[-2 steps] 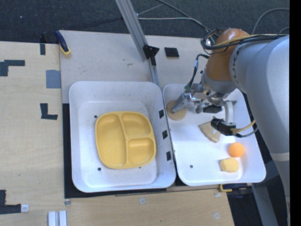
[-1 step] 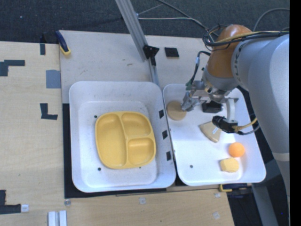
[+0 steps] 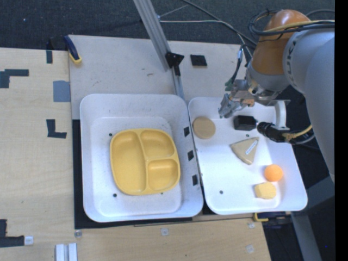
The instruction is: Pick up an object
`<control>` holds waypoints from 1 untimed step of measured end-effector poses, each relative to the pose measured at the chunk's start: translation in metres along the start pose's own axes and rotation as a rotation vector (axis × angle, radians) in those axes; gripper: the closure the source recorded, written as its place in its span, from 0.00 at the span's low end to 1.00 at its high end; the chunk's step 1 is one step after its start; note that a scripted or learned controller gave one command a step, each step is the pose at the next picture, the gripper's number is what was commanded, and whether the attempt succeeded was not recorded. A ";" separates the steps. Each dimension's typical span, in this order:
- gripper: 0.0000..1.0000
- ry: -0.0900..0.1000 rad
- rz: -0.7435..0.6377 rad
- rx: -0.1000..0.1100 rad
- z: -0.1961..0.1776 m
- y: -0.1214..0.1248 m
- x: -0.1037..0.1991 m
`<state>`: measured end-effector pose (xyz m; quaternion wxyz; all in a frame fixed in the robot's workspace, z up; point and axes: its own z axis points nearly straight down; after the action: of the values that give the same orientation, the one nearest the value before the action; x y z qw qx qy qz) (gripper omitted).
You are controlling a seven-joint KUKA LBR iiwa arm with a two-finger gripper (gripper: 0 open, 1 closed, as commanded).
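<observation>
Jaws of the gripper hang over the far edge of the right bin, pointing down toward the round tan disc, which lies just beside them in the bin's near-left part. We cannot tell from this view if they are wide or narrow, and we see nothing between them.

We see more objects in the same bin: a small black block just right of the gripper, a pale wedge near the middle, and an orange ball with a yellow block just beside it toward the right corner. All of them rest on the bin floor, apart from the gripper.

We see in the left bin a yellow tray with three compartments, lying flat. Both bins sit side by side on the worktop, and the grey arm reaches in from the right.
</observation>
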<state>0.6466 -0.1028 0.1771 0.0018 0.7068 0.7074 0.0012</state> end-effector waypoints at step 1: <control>1.00 0.000 0.000 0.002 -0.049 0.001 0.000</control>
<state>0.6471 -0.1024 0.2258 0.0010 0.7066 0.7076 0.0008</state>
